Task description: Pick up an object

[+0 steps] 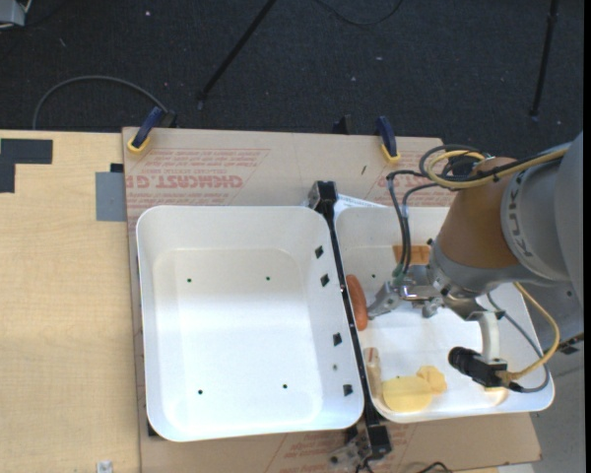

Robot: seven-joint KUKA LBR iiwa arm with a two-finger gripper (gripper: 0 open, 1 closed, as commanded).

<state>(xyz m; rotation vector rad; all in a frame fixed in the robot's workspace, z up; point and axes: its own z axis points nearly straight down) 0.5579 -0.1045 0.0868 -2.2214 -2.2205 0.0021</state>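
The arm point(502, 230) reached in from the right over the right bin point(542, 392), and its claw point(399, 297) hung low near that bin's left wall, just short of the black divider point(335, 294) where the two bins met; whether the claw was open or closed could not be told, since the metal tip was small and partly masked by the wrist and cables. The nearest thing to pick was the orange object point(357, 302), a slim piece lying against the right bin's left wall, its long axis running along that wall from the far edge toward the near edge; it lay just to the left of the claw, very near it, though touching or apart could not be made out. By my judgement the coming move turned on that short leftward gap and on the wall behind the piece; a grip across its narrow width would leave little room for the wall-side of the claw. Another orange bit point(415, 254) showed by the wrist toward the far edge of the same bin; the yellow object point(412, 390) rested in the near left corner, well nearer the front rim than the claw; a pale slim piece point(373, 366) lay beside it along the left wall; the left bin point(148, 264) held nothing I could name.
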